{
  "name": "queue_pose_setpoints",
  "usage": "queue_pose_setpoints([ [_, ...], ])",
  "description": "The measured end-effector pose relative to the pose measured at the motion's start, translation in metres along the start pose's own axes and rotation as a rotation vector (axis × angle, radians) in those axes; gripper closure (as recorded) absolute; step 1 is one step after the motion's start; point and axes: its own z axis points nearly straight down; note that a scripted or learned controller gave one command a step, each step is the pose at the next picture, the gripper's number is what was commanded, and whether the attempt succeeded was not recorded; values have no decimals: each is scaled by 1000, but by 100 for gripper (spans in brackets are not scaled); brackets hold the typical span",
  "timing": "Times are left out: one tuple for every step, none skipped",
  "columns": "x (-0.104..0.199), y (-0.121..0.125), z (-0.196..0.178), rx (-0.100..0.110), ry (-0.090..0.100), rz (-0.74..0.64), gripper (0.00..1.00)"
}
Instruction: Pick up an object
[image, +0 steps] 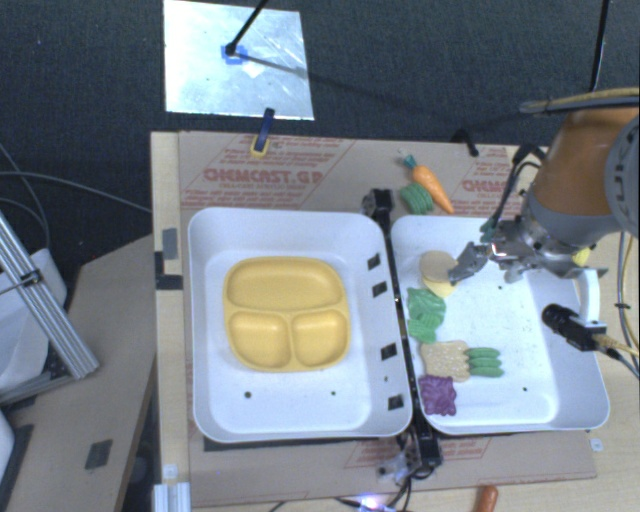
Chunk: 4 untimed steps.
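The gripper hovers at the upper middle of the right bin; whether it grips anything I cannot tell. The cream disc lies just left of its tip, touching or nearly so

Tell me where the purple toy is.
The purple toy lies in the right bin, at its near left corner, just below the tan piece.

The bench bears two white bins and a toy carrot.
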Motion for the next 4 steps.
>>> queue_pose_setpoints([
  [-77, -53, 97, 7, 0, 8, 0],
  [-81, -97, 114, 4, 1, 4, 0],
  [-16, -41, 113, -5, 1, -8, 0],
  [-20, -43, 102, -3, 0, -1, 100],
])
